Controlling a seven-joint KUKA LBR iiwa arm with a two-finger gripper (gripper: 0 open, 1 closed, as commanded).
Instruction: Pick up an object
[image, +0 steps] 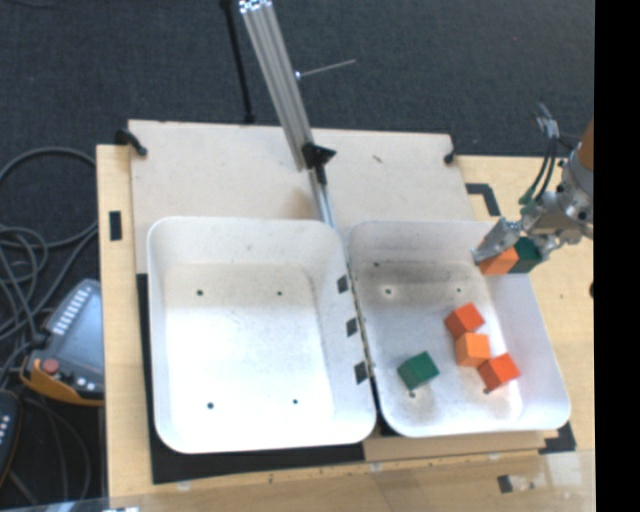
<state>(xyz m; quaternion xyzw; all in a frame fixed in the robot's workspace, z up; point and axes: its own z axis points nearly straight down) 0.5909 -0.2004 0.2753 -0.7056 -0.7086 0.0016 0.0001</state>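
The gripper (512, 250) hangs over the upper right rim of the right bin (530, 320), and an orange block (497, 263) with something green just beside it sits at its tip. The block appears to be pinched between the fingers, lifted clear of the bin floor, so the gripper is closed on it as far as this slanted view allows.

Judging from that, the step in hand is carrying the catch. It would go best with a steady, straight lift and no sideways swing, since the block seems held near its edge and could slip.

Three more orange blocks (477, 347) lie clustered on the bin's right side, touching or nearly so, with a green block (418, 370) apart to their left. The left bin (175, 250) sits beside it on the tabletop (400, 150).

Most of the arm is cut off at the right. The green piece at the gripper is too small to name: it may be a second block or part of the tool.
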